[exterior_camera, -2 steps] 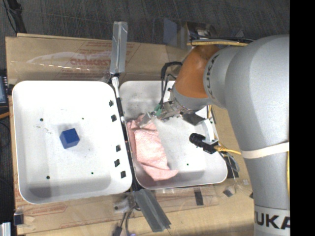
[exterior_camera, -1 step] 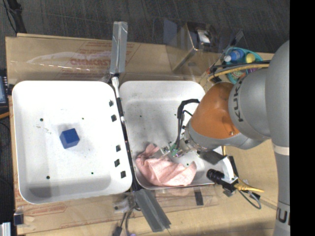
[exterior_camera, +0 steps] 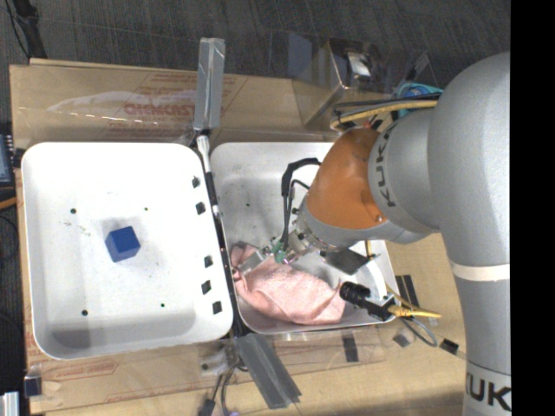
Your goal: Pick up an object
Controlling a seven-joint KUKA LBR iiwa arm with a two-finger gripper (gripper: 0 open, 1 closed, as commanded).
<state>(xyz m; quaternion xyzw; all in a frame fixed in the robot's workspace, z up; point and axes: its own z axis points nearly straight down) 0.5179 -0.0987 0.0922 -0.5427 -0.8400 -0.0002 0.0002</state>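
Observation:
A blue cube (exterior_camera: 122,243) rests on the floor of the left bin (exterior_camera: 52,172), a little left of its middle. In the right bin (exterior_camera: 251,167) a pink, soft, crumpled thing (exterior_camera: 290,295) lies along the near wall. My gripper (exterior_camera: 276,251) hangs low over the far left edge of the pink thing, under the arm's orange band. It looks to be touching or just above the pink thing. The wrist hides much of the right bin's floor.
The ridge between the two bins, with black clips (exterior_camera: 208,258), runs just left of the gripper. Brown cardboard (exterior_camera: 104,102) lines the bench behind the bins. The grey arm (exterior_camera: 460,172) covers the right side of the right bin.

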